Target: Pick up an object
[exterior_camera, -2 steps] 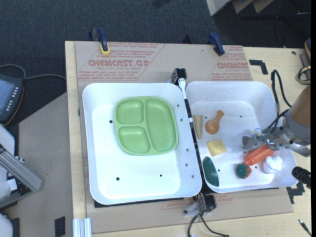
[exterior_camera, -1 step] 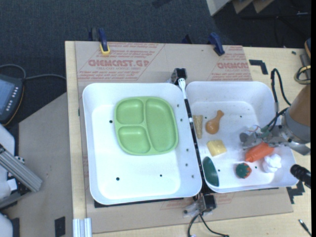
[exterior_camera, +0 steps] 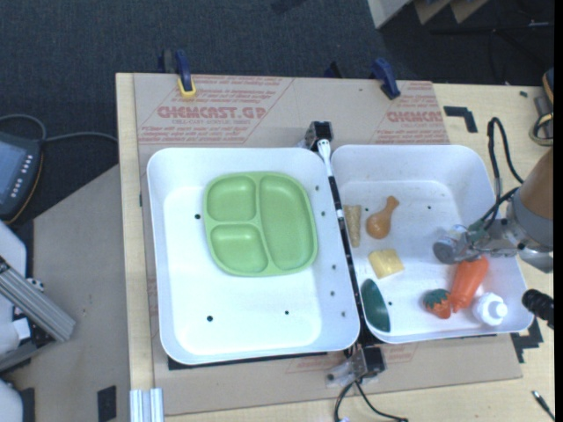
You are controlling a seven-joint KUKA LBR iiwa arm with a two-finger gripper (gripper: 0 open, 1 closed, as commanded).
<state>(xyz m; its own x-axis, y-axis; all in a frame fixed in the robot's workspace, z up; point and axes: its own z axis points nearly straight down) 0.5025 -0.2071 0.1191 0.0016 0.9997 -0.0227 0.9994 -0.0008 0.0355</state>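
The bench (exterior_camera: 264, 104) carries two white bins side by side. The left bin (exterior_camera: 176, 306) holds a green tray (exterior_camera: 260, 223) with three compartments, lying toward the bin's back edge, well clear of the front rim.

The right bin (exterior_camera: 413, 161) holds the small things. The arm (exterior_camera: 537, 209) reaches in over its right rim, and the gripper (exterior_camera: 453, 249) sits low near the right wall, just above the carrot (exterior_camera: 466, 284). Whether its jaws are parted or closed cannot be told (the tip is a grey blur from here), and nothing shows between them.

The carrot lies tilted by the right wall, its leafy end toward the front edge. Just beside it, in the front right corner, is a white bottle (exterior_camera: 490, 309). A dark green piece (exterior_camera: 376, 306) leans against the left wall near the front. A yellow block (exterior_camera: 385, 263) lies just behind it, a tan strip (exterior_camera: 353, 224) lies along the left wall, and an orange-brown drumstick (exterior_camera: 382, 217) sits near the middle, apart from the gripper.
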